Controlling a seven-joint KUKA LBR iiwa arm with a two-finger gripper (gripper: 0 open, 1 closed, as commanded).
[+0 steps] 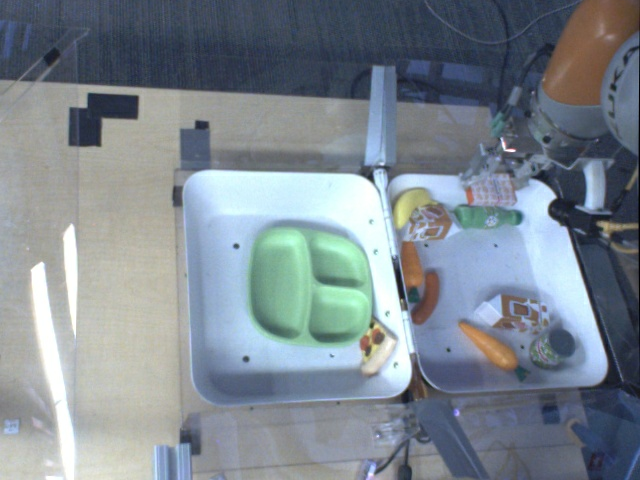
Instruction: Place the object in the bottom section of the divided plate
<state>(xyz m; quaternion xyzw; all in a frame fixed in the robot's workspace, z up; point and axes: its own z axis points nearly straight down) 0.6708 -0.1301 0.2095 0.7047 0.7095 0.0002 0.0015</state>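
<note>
A small red-and-white packet lies at the far edge of the right bin, near its top right corner. The gripper hangs right over it, close enough that the two seem to meet. The view is too small and cluttered there to tell whether the gripper is spread, closed, or pinching the packet. The arm comes in from the upper right, its orange band above the bin's corner.

Just below the packet lies a green bottle on its side, its length running left to right. To its left a patterned carton touches a banana, which sits against the bin's left wall. Below them a carrot lies along that wall, with a sausage just beside it, tilted. Toward the near edge lie a second carrot, slanted, a second carton above it, and a can at the bottom right corner.

The green plate sits in the middle of the left bin, well apart from the packet. It has one long section on the left and two smaller ones on the right, one above the other. A pizza slice lies in that bin's bottom right corner, just beside the plate's lower right rim.
</note>
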